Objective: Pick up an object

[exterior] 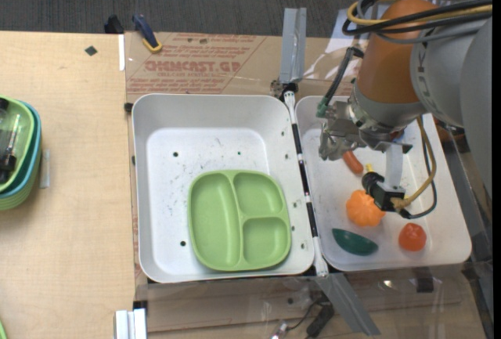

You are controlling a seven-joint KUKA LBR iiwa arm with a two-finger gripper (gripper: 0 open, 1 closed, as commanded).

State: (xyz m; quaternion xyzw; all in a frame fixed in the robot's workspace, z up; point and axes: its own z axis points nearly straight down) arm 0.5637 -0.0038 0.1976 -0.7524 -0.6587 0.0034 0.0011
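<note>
The table [63, 251] carries two white bins side by side; the left bin [156, 134] holds a green divided plate [239, 220], and the right bin [446, 247] holds the small things the task could take. The grey arm [462, 63] with its orange band reaches down over the upper half of the right bin, and the pincer [338, 143] hangs at its lower end, near the bin's left wall; whether it stands apart or together cannot be told from this slant. A small orange carrot-like piece [353, 162] lies just beside the pincer at about four o'clock, its long axis running from ten to four. It looks the nearest candidate. An orange ball [364, 209] sits farther off at five o'clock, a dark green piece [354, 241] lies below it at six, and a small red-orange ball [412, 236] lies well apart toward four.
</note>
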